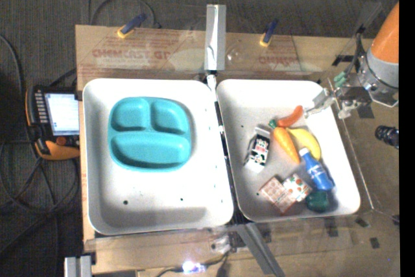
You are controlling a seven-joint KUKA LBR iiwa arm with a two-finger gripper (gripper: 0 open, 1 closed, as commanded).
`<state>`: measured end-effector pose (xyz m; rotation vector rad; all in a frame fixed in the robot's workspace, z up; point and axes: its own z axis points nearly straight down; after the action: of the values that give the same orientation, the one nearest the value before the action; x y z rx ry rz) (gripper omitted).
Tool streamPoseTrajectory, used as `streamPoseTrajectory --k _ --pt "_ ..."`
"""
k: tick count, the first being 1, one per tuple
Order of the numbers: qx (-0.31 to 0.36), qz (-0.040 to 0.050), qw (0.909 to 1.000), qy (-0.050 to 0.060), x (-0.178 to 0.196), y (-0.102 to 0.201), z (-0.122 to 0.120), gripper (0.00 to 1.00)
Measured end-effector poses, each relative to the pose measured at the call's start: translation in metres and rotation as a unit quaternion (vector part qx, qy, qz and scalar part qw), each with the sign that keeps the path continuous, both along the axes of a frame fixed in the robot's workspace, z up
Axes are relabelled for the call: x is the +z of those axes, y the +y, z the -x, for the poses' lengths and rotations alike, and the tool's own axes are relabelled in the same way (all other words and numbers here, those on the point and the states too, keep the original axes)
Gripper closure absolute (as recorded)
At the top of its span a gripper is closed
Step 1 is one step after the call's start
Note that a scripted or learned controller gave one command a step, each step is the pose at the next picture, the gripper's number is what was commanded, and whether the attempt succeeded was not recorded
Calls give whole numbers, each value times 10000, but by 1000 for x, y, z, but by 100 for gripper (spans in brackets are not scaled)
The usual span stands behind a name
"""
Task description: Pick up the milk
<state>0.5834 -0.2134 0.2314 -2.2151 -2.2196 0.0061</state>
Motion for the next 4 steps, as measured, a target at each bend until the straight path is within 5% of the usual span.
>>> streamPoseTrajectory --k 1,2,3,4 --pt "-1108 7 9938 13 -127 65 -15 0" --pt "-1099 2 9939 51 -122 66 -15 100" --pt "-1099 4 9939 51 -122 66 -15 0" --pt "72 13 10000 -1 -82 81 -9 0"
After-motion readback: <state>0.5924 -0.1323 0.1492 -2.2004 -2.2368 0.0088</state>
